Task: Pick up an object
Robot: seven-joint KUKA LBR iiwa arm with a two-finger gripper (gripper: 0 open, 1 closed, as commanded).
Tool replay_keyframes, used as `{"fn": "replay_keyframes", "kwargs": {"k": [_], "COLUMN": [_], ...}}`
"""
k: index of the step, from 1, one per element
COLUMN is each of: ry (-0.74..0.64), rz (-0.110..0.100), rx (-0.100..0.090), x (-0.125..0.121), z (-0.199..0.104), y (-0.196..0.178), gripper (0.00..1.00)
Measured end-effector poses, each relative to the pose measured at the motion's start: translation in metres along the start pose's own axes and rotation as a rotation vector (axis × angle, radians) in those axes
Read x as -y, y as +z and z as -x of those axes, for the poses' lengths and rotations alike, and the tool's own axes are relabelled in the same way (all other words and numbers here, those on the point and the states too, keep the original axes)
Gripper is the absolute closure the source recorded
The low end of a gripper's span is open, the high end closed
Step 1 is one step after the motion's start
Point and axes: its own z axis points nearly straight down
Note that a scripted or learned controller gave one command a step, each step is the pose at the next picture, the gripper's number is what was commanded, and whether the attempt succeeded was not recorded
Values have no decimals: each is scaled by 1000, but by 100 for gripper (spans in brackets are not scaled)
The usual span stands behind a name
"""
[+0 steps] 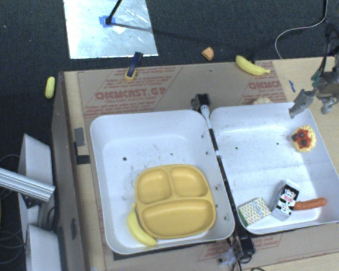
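My gripper (309,109) hangs over the far right corner of the right bin (249,154), open, with nothing between its fingers. Just below it in that bin lies a small yellow and red pizza toy (304,138). Along the bin's near edge are an orange sausage (310,204), a black and white carton (287,200) and a green and yellow box (254,211). The left bin (151,133) holds a yellow divided plate (174,200) with a banana (140,229) beside its left rim.
On the bench behind the bins lie a second banana (251,65), an orange piece (208,53) and a blue and yellow clip (133,65). A yellow item (50,87) sits off the bench's left corner. A black divider (216,151) runs between the bins.
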Motion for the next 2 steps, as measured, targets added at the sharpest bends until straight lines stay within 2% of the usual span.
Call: {"fn": "replay_keyframes", "kwargs": {"k": [1, 2], "ry": [-2, 0], "rz": [1, -1], "rx": [0, 0], "x": [-5, 10], "z": [0, 0], "y": [3, 12], "gripper": [0, 0]}}
